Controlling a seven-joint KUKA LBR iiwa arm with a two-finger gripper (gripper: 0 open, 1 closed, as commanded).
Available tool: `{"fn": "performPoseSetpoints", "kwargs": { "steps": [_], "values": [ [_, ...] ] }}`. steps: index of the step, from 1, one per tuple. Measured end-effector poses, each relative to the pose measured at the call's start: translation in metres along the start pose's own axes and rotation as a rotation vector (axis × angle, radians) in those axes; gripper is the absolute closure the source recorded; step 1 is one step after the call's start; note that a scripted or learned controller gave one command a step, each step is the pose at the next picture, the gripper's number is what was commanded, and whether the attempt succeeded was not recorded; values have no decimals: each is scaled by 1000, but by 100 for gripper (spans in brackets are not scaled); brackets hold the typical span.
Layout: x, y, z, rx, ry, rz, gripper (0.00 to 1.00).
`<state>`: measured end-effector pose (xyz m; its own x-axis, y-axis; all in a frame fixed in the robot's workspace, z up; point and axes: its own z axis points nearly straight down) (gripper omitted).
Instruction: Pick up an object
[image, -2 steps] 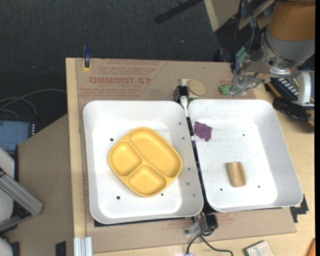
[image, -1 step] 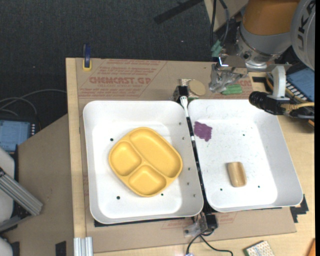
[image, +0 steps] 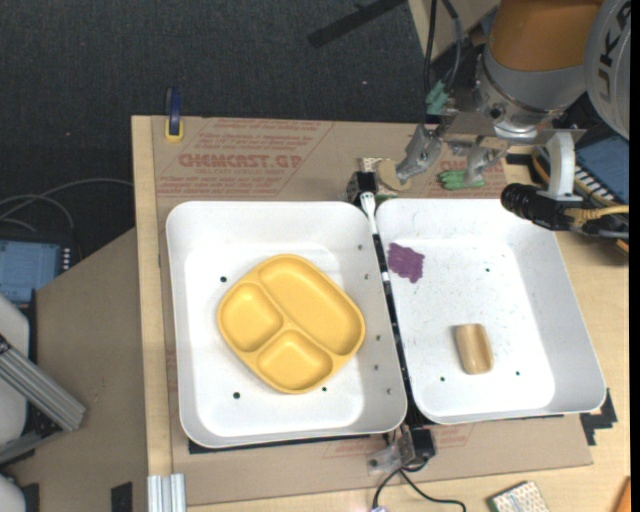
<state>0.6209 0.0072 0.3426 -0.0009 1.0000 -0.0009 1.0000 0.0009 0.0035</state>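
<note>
The gripper hangs over the table at the right bin's 11 o'clock corner, jaws apart with nothing between them. In that bin a tan cylindrical block lies toward 6 o'clock, long axis running 12 to 6. A purple scrap lies at 10 o'clock. A yellow divided plate sits in the left bin.

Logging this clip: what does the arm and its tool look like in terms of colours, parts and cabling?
The arm is a rounded grey body with a broad orange band above the wrist, and part of dark lettering shows on the grey shell at the frame's edge. Below the band sits a silver metal wrist. The tool is bare grey metal with small green fittings beside it. Thin dark cables run down toward it from above.
</note>
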Motion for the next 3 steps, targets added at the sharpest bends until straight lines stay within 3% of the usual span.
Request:
{"fn": "performPoseSetpoints", "kwargs": {
  "steps": [1, 2, 3],
  "values": [
    [62, 9, 74, 10, 2, -4, 0],
    [13, 26, 162, 9, 0, 5, 0],
    [-50, 34, 158, 0, -2, 7, 0]
  ]
}}
